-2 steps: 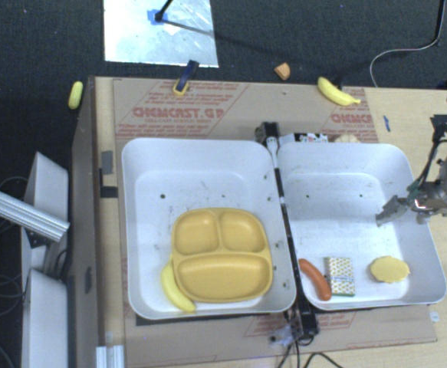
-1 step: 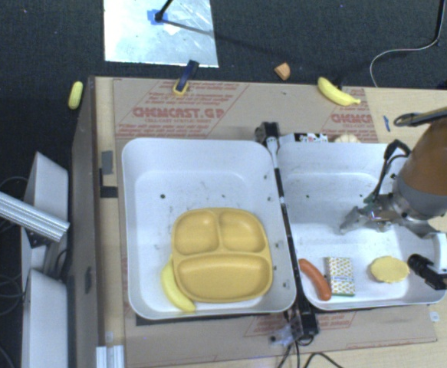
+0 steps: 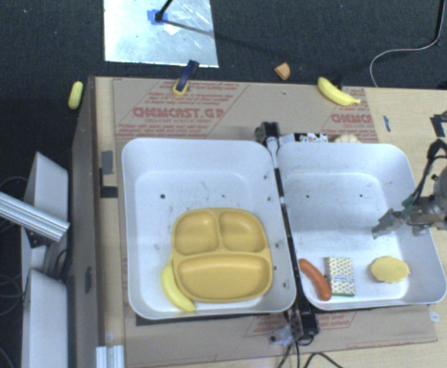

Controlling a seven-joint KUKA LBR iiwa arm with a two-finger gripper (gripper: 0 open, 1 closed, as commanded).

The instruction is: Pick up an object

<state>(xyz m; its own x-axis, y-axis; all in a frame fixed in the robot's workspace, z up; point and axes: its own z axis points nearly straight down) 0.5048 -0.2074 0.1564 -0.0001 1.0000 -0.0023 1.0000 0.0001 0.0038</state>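
Jaws are giving nothing away at this slant, so I cannot tell whether they are spread or pressed together; nothing is showing between them. The gripper point(image 3: 382, 225) is hanging over the right bin point(image 3: 338, 158), toward its 3 o'clock wall, apart from every object. The task seems to be sitting at the approach step, with no grasp made yet.

The nearest candidate is lying close by at the gripper's 6 o'clock: a round yellow piece point(image 3: 389, 268) on the bin floor. A patterned packet point(image 3: 340, 275) and a red sausage point(image 3: 315, 279) are resting side by side at the gripper's 7 to 8 o'clock, near the bin's front wall. The next move is probably calling for a short shift toward 6 o'clock and a straight descent onto the yellow piece; its flat shape may be making the pinch awkward, and the bin's right wall is crowding that side.

In the left bin point(image 3: 200, 159), a yellow divided plate point(image 3: 221, 253) is lying with a banana point(image 3: 175, 288) touching its 8 o'clock edge; neither is obstructing the gripper. Another banana point(image 3: 336, 91) is lying on the bench beyond the bins.
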